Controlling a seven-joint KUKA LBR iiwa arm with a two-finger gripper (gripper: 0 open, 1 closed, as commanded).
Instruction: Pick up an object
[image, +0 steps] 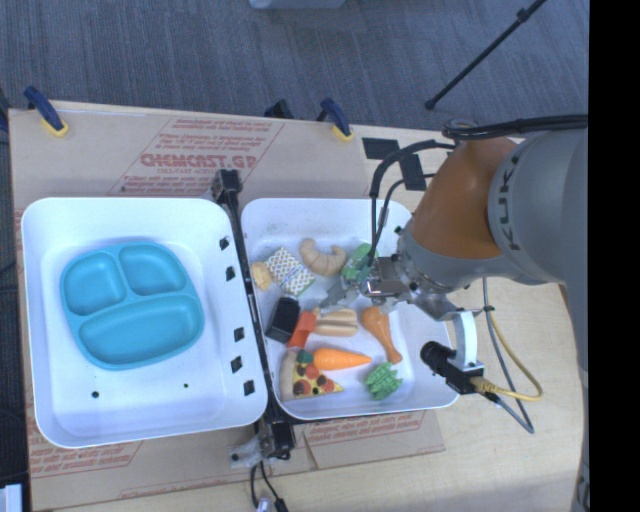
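Grey ribbed carpet (150, 45) covers the floor beyond the bench. A flat brown cardboard sheet with red printed lettering (195, 150) lies on the bench top, pinned along its far edge by blue-and-yellow spring clamps (45, 110). A thin dark pole, perhaps a stand leg (485, 55), slants across the carpet. Light falls evenly.

Both bins (40, 300) look smooth white plastic w/ slight sheen, blue tray (130, 305) matt plastic, toy food e.g. carrot (340, 357) glossy plastic, bench (200, 150) top printed brown cardboard, arm (520, 210) shell smooth grey w/ glossy orange band.
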